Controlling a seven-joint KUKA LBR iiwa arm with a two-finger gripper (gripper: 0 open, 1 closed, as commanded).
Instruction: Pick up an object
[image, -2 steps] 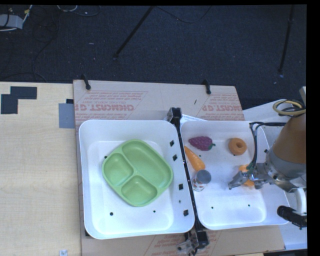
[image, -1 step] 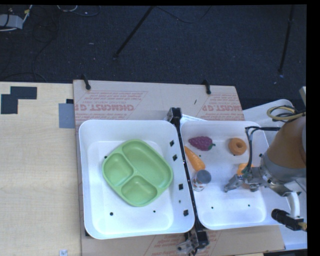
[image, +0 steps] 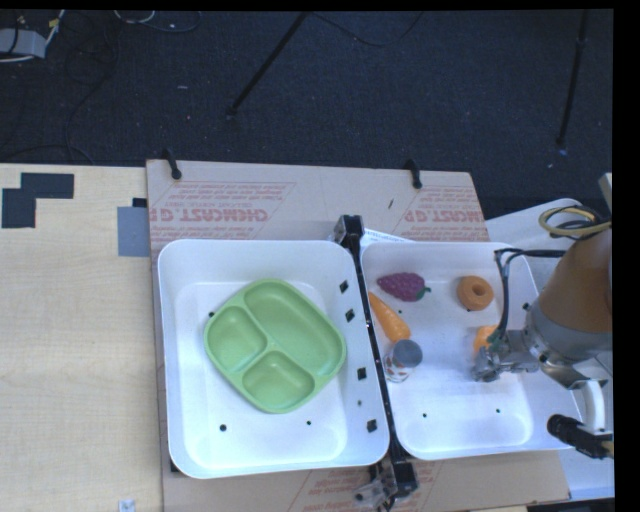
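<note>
Jaws (image: 490, 367) hang low in the right bin (image: 470, 430); their state cannot be told. An orange object (image: 485, 337) sits just beside them, so the robot should centre over it before closing.

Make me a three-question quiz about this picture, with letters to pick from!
1. Where is the green plate?
A. In the left bin
B. In the right bin
C. On the floor

2. What colour is the bunch of grapes?
A. Blue
B. Purple
C. White

3. How does the small can sit compared with the carrot?
A. Far off in the other bin
B. On top of the plate
C. Right next to it, in the same bin

Answers:
1 A, the plate lies in the left bin.
2 B, the grapes look dark purple.
3 C, the can sits just below the carrot's end in the right bin.
</note>
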